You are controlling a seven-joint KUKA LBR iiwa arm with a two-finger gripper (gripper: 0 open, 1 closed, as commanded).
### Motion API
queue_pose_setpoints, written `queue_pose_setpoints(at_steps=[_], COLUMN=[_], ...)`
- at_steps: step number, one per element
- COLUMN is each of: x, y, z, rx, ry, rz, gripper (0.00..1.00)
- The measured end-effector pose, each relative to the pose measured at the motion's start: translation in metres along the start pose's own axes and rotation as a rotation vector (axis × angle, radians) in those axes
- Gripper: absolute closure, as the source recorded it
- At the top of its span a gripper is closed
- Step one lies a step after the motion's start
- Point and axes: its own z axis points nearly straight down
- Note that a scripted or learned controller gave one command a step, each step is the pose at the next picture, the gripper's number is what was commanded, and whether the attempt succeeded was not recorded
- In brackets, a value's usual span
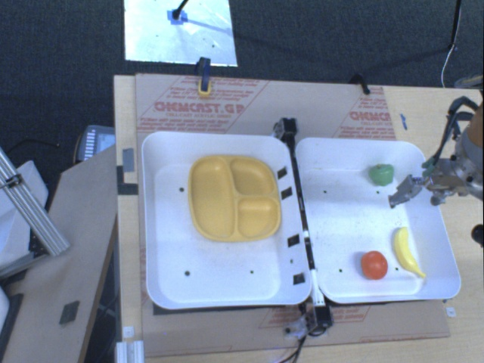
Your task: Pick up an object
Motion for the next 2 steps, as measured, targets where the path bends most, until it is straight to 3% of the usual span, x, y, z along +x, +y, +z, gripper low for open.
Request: queue_pose_setpoints(at_steps=[1,2], x=[0.001,-0.004], y=[0.003,0.002], z=[-0.006,0.036], rx=[-0.012,-0.009], ry=[-0.003,-0.002], rz=[-0.004,-0.001], gripper=[0.00,0.00])
